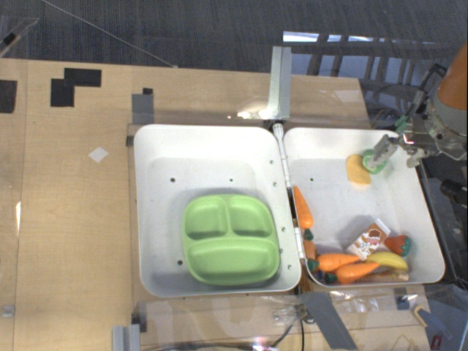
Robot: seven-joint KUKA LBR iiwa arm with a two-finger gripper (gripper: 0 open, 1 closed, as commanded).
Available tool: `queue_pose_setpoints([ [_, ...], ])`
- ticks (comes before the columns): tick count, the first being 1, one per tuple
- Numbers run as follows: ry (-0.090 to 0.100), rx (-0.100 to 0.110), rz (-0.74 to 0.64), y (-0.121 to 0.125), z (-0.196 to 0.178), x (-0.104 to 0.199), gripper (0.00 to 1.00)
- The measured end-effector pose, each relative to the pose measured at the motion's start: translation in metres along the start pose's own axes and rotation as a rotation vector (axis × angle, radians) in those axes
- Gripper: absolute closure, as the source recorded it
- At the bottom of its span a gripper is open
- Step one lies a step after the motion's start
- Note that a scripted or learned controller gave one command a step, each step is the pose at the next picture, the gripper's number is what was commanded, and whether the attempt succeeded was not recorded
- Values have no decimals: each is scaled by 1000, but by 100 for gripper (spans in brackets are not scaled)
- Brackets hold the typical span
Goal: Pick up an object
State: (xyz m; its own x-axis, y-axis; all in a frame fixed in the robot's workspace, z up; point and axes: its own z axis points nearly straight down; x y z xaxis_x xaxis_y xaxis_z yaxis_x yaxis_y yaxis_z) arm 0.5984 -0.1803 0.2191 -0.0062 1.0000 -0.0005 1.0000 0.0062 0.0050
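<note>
Gripper (378, 159) sits low at the far right of the right bin (333, 148), tips at a green-and-yellow object (360, 170); open/shut state: cannot tell. Pick not confirmed, object appears to rest on bin floor. Remaining: secure hold, lift clear.

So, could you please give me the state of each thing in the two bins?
Green tray: flat, upright, in left bin.
Yellow piece: right bin, beside gripper.
Carrot: against divider.
Carton: tilted on pile.
Banana: lying on pile.
Gripper: low over right bin.
</note>
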Motion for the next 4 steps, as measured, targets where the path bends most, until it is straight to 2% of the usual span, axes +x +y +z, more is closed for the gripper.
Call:
queue_pose_setpoints([
  [1,0,1,-73,61,122,-22,0],
  [2,-4,-9,-80,65,107,-21,100],
  [3,0,-2,200,72,-3,44,100],
  [4,1,0,147,25,8,92,100],
])
